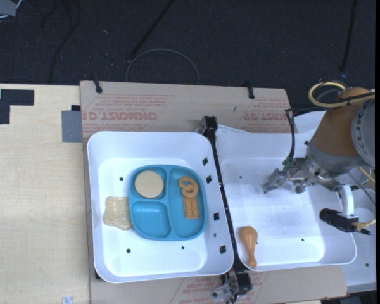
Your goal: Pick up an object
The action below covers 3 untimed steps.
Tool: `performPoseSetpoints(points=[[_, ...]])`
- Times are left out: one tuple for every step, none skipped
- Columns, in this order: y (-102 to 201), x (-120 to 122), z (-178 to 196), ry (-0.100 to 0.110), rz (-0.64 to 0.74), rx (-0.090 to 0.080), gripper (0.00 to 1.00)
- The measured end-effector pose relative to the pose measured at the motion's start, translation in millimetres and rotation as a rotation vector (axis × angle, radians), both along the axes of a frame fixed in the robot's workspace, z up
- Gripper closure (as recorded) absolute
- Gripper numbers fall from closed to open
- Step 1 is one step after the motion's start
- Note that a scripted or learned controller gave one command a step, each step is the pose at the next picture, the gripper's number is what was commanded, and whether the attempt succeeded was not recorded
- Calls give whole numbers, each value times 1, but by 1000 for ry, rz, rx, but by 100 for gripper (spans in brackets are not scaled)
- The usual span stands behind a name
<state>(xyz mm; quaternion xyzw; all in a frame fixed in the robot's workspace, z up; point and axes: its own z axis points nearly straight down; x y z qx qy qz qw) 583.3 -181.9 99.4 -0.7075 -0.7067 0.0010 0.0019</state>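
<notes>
- Looking down at a slant from the fixed overhead camera, 2 shallow white bins sit side by side on a bench: the left bin (107, 163) and the right bin (316, 249).
- A grey arm (342, 138) with an orange band reaches in from the right, over the right bin's right edge.
- Its gripper (275, 182) hangs over the middle of the right bin, pointing left; the fingers appear spread apart, with nothing between them.
- A tan drumstick toy (249, 244) lies in the right bin's near-left corner, well apart from the gripper.
- In the left bin, a blue divided tray (153, 220) sits near the centre.
- A round beige disc (148, 183) fills the tray's far-left compartment.
- An orange pretzel-like piece (189, 196) lies in the right compartment.
- A pale yellow block (117, 212) touches the tray's left edge.
</notes>
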Motion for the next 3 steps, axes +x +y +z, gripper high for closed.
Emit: performPoseSetpoints(points=[[-1,-1,12,1,-3,0,100],[-6,4,56,-6,-1,-2,100],[-1,9,101,-5,2,-1,100]])
